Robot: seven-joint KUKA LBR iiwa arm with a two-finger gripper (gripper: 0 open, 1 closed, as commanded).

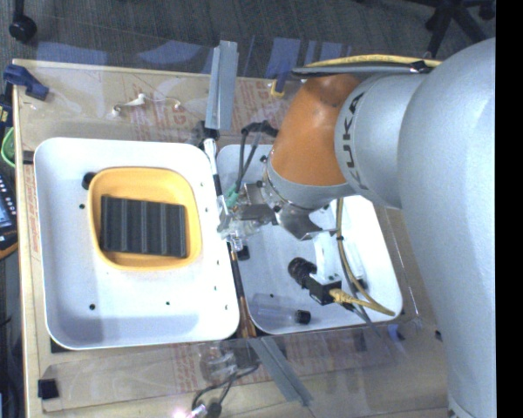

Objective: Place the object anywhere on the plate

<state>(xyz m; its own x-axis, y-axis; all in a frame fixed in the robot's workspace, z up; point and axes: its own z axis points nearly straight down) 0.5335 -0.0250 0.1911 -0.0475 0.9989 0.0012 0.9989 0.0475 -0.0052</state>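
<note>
My gripper [235,225] hangs over the right bin's [379,233] left edge, beside the yellow plate [144,185]; its jaws' state I cannot tell.

So the left white bin [61,259] has a yellow plate [144,220] sitting in it with a dark ribbed rectangle [144,226] on top. The grey arm [418,146] with its orange band [309,138] hangs over the right bin [383,268], gripper [235,225] down by the divide between the bins. Can't tell what the gripper's doing. A clear tube-like thing [275,310] lies near the right bin's front edge. Wooden desk [113,85] underneath.
</note>
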